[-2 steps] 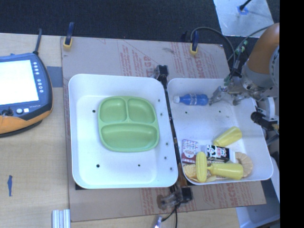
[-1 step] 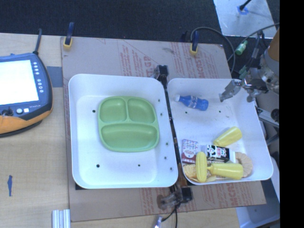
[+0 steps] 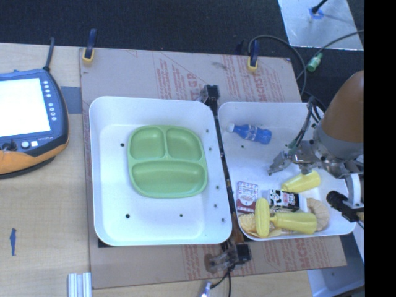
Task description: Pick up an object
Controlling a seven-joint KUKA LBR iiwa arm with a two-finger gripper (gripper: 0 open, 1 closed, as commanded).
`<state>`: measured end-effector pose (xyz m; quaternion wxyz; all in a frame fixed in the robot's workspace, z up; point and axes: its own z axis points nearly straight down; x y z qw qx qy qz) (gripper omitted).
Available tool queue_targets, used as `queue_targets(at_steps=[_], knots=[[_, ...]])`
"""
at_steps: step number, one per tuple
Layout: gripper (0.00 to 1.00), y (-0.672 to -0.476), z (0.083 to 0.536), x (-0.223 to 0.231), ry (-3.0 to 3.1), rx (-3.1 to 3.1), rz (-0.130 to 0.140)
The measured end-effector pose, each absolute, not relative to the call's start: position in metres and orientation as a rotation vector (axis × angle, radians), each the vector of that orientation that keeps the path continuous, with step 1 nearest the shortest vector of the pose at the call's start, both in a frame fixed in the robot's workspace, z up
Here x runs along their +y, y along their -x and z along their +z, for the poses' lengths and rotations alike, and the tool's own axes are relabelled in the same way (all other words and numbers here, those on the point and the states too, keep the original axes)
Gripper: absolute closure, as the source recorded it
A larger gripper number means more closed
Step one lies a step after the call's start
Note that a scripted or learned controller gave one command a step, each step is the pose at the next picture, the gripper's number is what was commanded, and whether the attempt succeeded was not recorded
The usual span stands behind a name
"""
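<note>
Approach step, by my read: the two-finger metal gripper (image 3: 279, 163) sits low in the right white bin (image 3: 272, 113), nothing between its fingers, jaws look spread with tips splayed toward bare bin floor. No object held yet.

Candidates all in that right bin: a small blue-and-white plastic bottle (image 3: 250, 133) lying on its side near the back, well apart from the rest; a yellow plastic block (image 3: 302, 182) just beside the gripper on the near side; a black-and-white printed carton (image 3: 284, 199); a red-and-white printed packet (image 3: 247, 195); a yellow banana-shaped toy (image 3: 262, 217); a yellow cylinder (image 3: 296, 222); a tan bread-like piece (image 3: 320, 212). The front pile is crowded and touching, so I'd judge the yellow block nearest. Next move needs the tips centred over it, then closing.

Left white bin (image 3: 99, 166) holds a green three-compartment plastic tray (image 3: 167, 161). Bins sit on brown cardboard sheet (image 3: 161, 73) over a wooden bench (image 3: 37, 228); grey-orange teach pendant (image 3: 28, 119) at left; dark floor behind.
</note>
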<state>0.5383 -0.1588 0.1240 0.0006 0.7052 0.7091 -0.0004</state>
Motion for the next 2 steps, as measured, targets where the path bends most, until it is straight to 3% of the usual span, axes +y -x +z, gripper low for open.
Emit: queue_targets(at_steps=[1,2], knots=[[0.0,-0.569,0.093,-0.21,-2.221,2.224,-0.003],[0.0,-0.606,0.092,-0.191,-2.218,2.225,-0.001]])
